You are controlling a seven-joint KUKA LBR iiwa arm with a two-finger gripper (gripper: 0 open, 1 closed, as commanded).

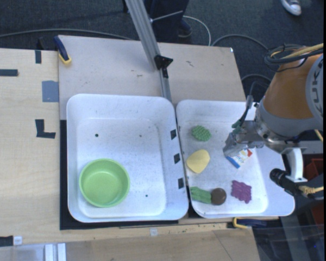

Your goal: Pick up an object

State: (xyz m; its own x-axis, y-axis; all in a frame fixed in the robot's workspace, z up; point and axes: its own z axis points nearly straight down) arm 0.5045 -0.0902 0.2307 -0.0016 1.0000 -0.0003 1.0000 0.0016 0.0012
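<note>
White plastic everywhere: two shallow bins side by side on a pale wooden table (22,145), rims touching along the middle. Left bin (119,124) mostly bare, with a green bowl (104,182) upright in the near left corner, close to the rim; plenty of open floor across the rest. Right bin (217,113) more crowded. A green ridged disc (201,133) toward the far left part, a yellow lump (198,161) just below it near the shared rim, a green cylinder (200,194) lying flat along the near edge, touching a small brown ball (218,196) at its right end, and a purple bumpy piece (240,191) near the right of that, apart from the ball. Open floor in the far part of this bin and in a strip down the middle between the yellow lump and the claw.

Claw (236,148) down over the right half of the right bin, above or against a small white item with red and blue marks (240,157); cannot tell whether open or closed, nor whether touching that item.

Arm (290,99) reaching in from the right edge, broad orange band above the grey wrist, wrist tipped downward and to the left over the bin's right rim.
</note>
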